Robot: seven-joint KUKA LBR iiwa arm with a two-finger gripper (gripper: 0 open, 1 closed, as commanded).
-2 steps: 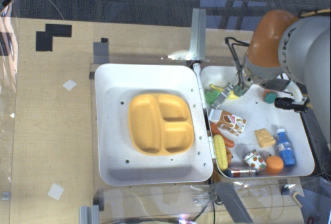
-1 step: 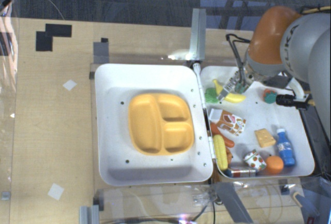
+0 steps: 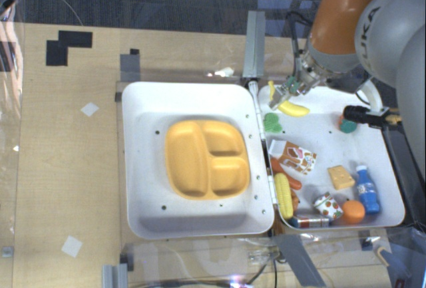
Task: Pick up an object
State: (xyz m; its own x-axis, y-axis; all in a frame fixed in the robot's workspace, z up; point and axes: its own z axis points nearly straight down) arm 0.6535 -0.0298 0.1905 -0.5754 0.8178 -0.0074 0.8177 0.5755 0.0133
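- Gripper (image 3: 291, 88) sits over the far corner of the right bin (image 3: 326, 140), beside the divider; cannot tell whether it is open or closed.
- Banana (image 3: 293, 108) lies on the bin floor just nearside of the gripper; contact cannot be told.
- Green lump (image 3: 271, 122) lies nearer still, slightly view-left of the gripper, against the bin wall.
- Teal piece (image 3: 347, 124) is off to the gripper's view-right.
- Packet (image 3: 297, 159), corn (image 3: 283, 192), cracker (image 3: 341, 177), bottle (image 3: 366, 191), orange (image 3: 354, 211) and can (image 3: 325, 203) are all well apart from the gripper, at the near end.
- Yellow tray (image 3: 206, 159) is in the left bin (image 3: 136, 167), well view-left of the gripper.
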